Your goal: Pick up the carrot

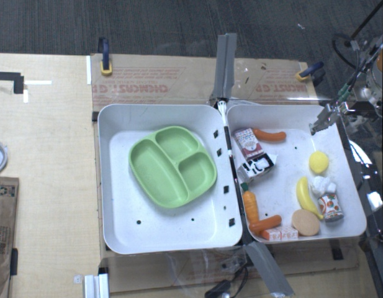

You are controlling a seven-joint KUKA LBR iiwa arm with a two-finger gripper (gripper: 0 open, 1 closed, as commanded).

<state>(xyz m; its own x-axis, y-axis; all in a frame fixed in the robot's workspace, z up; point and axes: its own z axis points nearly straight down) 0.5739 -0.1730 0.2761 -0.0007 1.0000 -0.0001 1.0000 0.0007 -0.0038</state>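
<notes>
You're seeing the gripper (321, 121) hovering at the right bin's (351, 185) far-right corner, grip unreadable. The carrot (250, 206) is lying at the near-left wall, long axis along it, well apart diagonally.

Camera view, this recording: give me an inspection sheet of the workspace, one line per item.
Surface: wooden bench bearing two white bins, left bin and right bin, side by side.
Job's things: carrot lies in the right bin by its left wall, near the front.
Clutter: green divided plate in the left bin; in the right bin a sausage, small red carton, black-and-white box, lemon, banana, bread roll and small bottle.
Gripper: at the right bin's far right corner, apart from the carrot; nothing seen in it.
Cables: dark cables at upper right.
Surroundings: clamps on cardboard, dark floor behind.
</notes>
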